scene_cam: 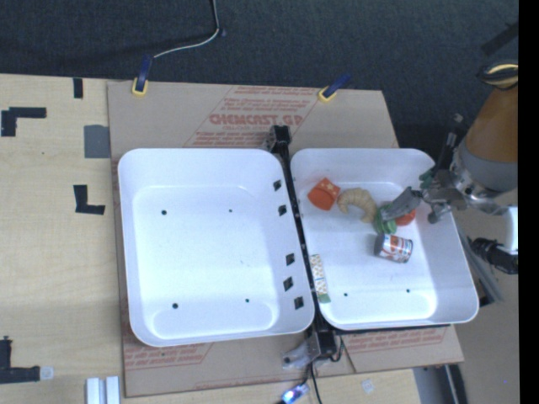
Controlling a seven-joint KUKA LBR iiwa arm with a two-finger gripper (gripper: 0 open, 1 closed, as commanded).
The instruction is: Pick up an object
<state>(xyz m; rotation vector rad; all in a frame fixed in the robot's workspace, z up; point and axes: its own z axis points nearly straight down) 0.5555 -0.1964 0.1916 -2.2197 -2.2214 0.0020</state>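
The right bin holds four small things in its far half: an orange block near the divider, a tan curved piece just beside it, a red and green item touching the gripper's tip, and a small can lying on its side just nearer than that. The gripper reaches in from the bin's right edge, low over the red and green item; whether it grips anything cannot be told. The left bin sits touching the right one along a clipped seam. Both bins rest on a brown cardboard sheet with red print, held by two clamps at its far edge, on a pale wooden bench marked with black tape. Beyond the bench lies dark carpet crossed by a white cable.
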